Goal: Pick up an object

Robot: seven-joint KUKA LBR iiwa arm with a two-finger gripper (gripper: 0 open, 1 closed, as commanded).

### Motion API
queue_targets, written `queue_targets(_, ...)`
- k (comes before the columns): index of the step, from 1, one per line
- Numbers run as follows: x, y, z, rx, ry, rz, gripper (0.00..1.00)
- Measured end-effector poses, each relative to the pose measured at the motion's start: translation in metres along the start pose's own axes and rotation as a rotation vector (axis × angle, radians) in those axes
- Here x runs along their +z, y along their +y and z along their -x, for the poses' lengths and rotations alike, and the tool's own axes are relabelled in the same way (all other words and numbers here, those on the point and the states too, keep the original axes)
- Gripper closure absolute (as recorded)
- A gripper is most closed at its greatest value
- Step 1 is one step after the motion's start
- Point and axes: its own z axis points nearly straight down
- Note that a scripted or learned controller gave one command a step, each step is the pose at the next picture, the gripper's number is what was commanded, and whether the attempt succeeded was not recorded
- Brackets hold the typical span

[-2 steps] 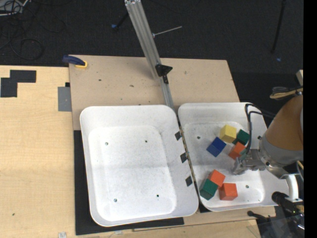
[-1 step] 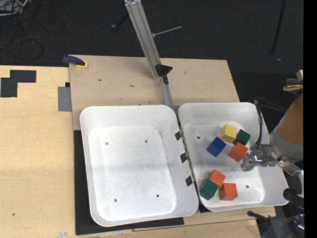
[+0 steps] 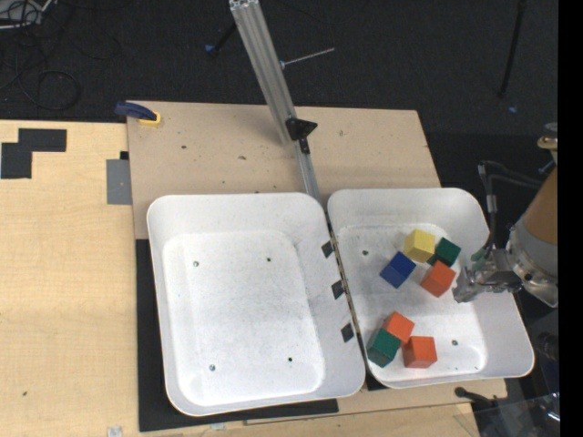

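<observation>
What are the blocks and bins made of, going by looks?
Blocks, e.g. the yellow block and blue block: probably painted wood or solid plastic; flat saturated colours, crisp edges, matte faces with no glare. Right bin and left bin: likely moulded plastic; rounded corners, raised lips, uniform white with faint speckle. Neither can be confirmed from the image alone.

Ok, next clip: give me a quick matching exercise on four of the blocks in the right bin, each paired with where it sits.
Things:
1. yellow block
2. blue block
3. green block at the lower left
4. gripper

Places:
A. by the bin's right side
B. farthest back among the blocks
C. touching an orange block near the front edge
D. left of the yellow one, nearer the divider

Pairs: 1-B, 2-D, 3-C, 4-A
</observation>
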Motion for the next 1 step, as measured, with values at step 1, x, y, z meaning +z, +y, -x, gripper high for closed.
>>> queue_targets(1,-0.0432,-0.0012,0.0053,0.0,0.0,0.0,1.0)
